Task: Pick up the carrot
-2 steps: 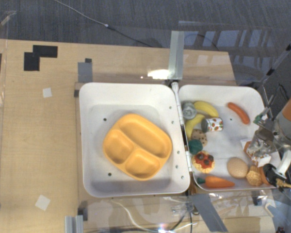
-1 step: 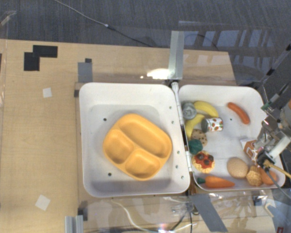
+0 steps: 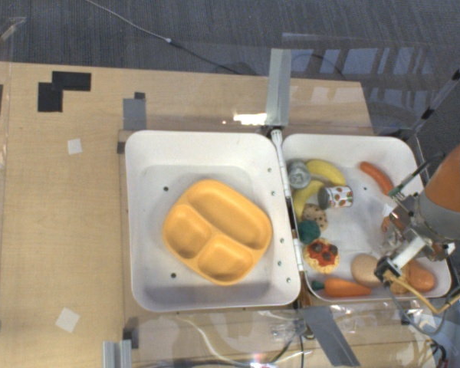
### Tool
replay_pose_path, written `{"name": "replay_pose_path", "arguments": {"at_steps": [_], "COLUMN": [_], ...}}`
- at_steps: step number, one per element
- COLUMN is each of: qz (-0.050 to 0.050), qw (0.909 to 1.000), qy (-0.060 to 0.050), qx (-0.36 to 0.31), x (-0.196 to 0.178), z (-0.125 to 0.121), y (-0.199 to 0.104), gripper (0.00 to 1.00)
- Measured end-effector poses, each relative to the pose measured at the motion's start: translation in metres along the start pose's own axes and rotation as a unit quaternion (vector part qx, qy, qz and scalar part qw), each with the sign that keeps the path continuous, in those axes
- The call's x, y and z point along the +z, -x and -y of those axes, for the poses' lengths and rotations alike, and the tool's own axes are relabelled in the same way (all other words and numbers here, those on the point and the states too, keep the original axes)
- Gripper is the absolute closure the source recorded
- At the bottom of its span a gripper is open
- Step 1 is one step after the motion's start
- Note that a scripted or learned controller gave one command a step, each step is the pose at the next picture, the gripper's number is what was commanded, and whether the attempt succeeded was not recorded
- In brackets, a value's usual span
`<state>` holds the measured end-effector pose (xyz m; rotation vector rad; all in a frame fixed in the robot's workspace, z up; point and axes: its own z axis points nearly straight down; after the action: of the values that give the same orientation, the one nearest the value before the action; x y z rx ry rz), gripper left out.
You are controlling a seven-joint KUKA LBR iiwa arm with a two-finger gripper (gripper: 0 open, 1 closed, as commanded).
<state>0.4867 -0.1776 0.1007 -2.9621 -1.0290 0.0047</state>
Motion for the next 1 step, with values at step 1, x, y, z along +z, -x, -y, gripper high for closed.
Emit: {"name": "replay_pose_path", "arguments": {"at_steps": [1], "qz": [-0.002], "qw": [0.994], "qy": [0.003], "qx": [0.11], "x": [0.0023], "z": [0.0061], "y": [-0.0073], "gripper": [1.0]}}
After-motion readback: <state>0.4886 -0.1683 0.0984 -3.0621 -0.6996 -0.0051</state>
